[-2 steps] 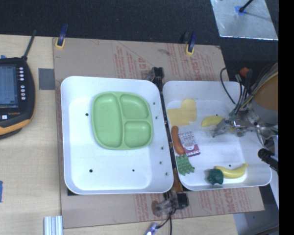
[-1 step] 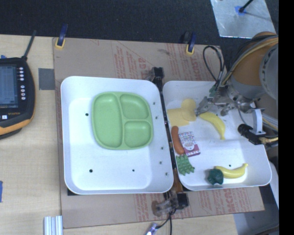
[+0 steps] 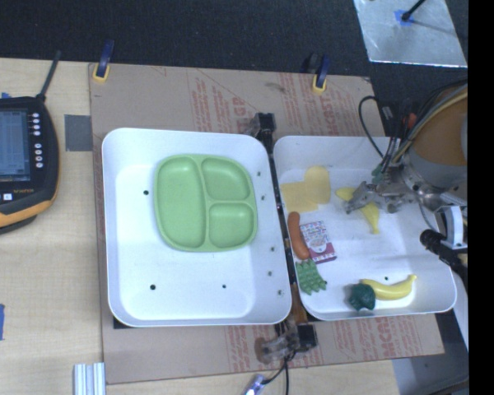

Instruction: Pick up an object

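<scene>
Camera view, looking down at a slant: two shallow white bins side by side, the left bin [image 3: 123, 295] holding one green three-compartment plate [image 3: 204, 202], the right bin [image 3: 432, 303] holding the loose items. Count there: one yellow cheese-like slab [image 3: 309, 189] near the dividing edge, one sausage [image 3: 295, 234] along that edge, one small printed packet [image 3: 316, 239] just beside it, one green leafy piece [image 3: 311, 277] below, one banana [image 3: 390, 287] near the front wall with one dark green broccoli-like piece [image 3: 362, 297] touching its left end, and one small yellow piece [image 3: 369, 217] under the gripper [image 3: 375, 197]. Gripper is low over the upper middle of the right bin; cannot tell if its fingers are spread or closed. Bins sit on brown cardboard [image 3: 189, 93] over a wooden bench [image 3: 33, 303]; one teach pendant [image 3: 12, 167] at left.
</scene>
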`<action>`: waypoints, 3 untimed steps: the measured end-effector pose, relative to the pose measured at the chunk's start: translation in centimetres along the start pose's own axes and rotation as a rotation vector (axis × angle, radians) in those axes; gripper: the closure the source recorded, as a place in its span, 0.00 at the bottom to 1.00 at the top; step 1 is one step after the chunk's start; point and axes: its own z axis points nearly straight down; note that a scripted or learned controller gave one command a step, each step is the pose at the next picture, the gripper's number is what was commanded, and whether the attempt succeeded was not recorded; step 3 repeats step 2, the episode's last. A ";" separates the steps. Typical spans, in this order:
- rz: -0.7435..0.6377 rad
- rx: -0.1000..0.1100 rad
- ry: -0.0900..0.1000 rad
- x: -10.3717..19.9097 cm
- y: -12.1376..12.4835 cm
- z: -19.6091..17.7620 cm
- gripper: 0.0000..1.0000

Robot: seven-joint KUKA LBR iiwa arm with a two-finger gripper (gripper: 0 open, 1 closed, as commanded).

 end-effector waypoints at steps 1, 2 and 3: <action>-0.002 0.001 -0.001 -0.1 0.0 -1.0 1.00; -0.002 -0.002 0.001 7.4 4.5 -5.0 1.00; -0.002 -0.002 0.001 7.4 4.5 -5.0 1.00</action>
